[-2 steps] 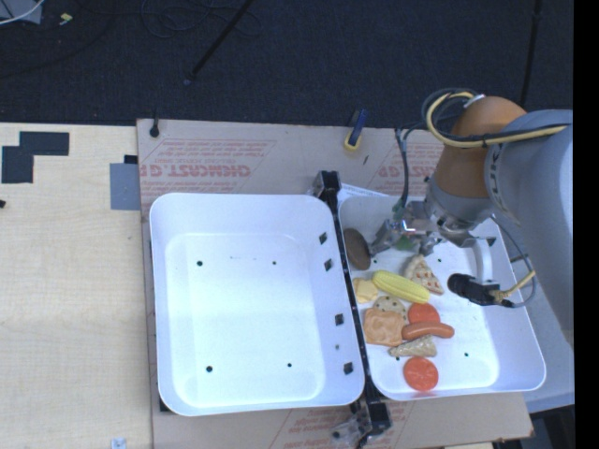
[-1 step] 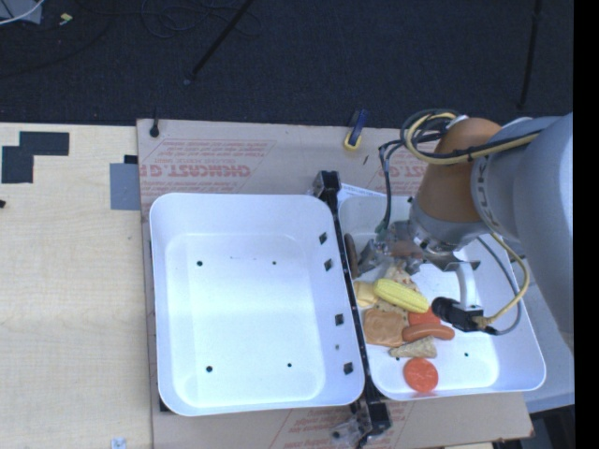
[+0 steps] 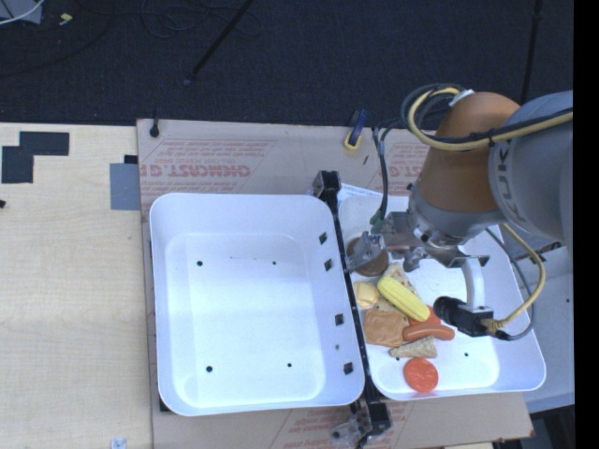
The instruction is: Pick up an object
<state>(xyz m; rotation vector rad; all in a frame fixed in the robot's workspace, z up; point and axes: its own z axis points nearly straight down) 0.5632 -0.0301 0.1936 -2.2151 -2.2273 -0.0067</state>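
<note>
Two white bins (image 3: 168,251); pincer (image 3: 374,249) (grip state unclear) hovers near corn (image 3: 403,298).

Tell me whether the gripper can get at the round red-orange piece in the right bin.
Probably yes. The round red-orange piece lies apart from the pile, near the right white bin's front wall, with nothing on top. The gripper hangs farther back.

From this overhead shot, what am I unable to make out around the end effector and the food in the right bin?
- End effector: too small and dark against the clutter to tell whether its fingers are open or shut, or whether anything sits between them.
- Right bin: its back portion is hidden under the orange band and wrist.
- Brown piece: partly covered by the corn cob and sausage; its identity is unclear.
- Arm: cut off by the right edge.
</note>
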